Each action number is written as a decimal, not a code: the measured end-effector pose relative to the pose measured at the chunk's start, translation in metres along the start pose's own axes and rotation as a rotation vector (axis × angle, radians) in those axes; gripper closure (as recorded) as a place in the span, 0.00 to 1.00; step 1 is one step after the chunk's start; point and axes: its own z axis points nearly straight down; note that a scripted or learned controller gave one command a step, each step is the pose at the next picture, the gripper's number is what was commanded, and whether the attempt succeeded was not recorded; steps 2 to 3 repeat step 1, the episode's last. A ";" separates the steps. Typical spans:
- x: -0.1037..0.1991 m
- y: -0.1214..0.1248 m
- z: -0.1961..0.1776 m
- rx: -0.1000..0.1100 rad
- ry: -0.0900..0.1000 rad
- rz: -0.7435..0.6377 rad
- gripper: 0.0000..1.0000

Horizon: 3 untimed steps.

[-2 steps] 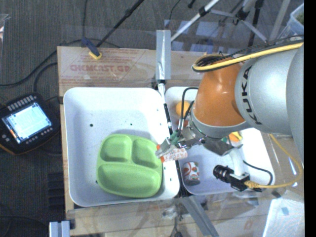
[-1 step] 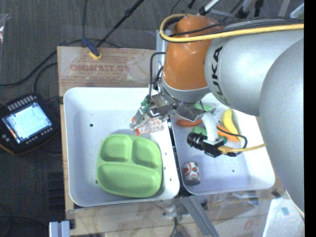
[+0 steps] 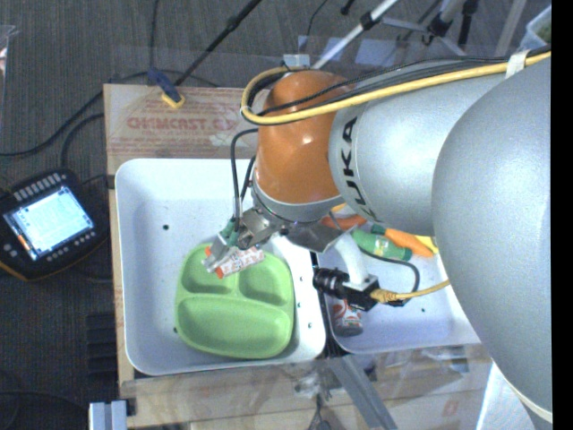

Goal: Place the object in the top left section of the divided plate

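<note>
A handheld control pendant [image 3: 47, 222] sits on the dark floor at far left, screen glowing. In the right bin [image 3: 421, 325], a green-and-orange item [image 3: 394, 243] lies beside a small can [image 3: 346, 316].

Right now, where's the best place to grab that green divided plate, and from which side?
Grip the green divided plate by its raised outer rim at the near left corner, coming from above; that rim is thin enough to pinch, and the arm and gripper crowd its far side.
</note>
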 end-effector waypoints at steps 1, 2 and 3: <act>0.000 0.000 0.000 0.000 0.000 0.000 0.00; 0.000 0.000 0.000 0.000 0.000 0.000 0.00; 0.000 0.000 0.000 0.000 0.000 0.000 0.00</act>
